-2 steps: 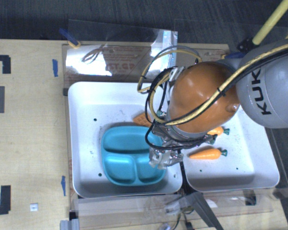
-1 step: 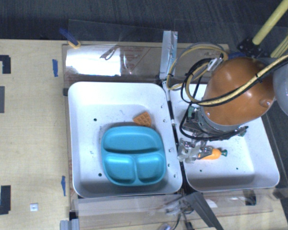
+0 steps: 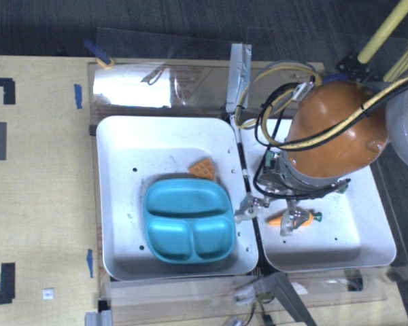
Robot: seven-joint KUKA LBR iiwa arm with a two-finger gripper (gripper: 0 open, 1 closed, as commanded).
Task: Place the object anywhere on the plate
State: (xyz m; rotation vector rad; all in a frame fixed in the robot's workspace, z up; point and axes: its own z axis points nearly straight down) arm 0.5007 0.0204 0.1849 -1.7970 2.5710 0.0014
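The blue plate [image 3: 189,219] in the left bin [image 3: 115,148] carries nothing, while the pincer [image 3: 272,212] hangs spread over the orange carrot-like object [image 3: 285,218] lying ungrasped in the right bin [image 3: 367,243], so pickup and transfer remain.

Single fixed overhead camera, slanting down on both bins [image 3: 115,182].

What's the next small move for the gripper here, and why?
Probably a short descent onto the orange carrot-like object to close on it. The gripper sits right over it in the right bin, while the blue plate is in the left bin, and no grasp is visible.
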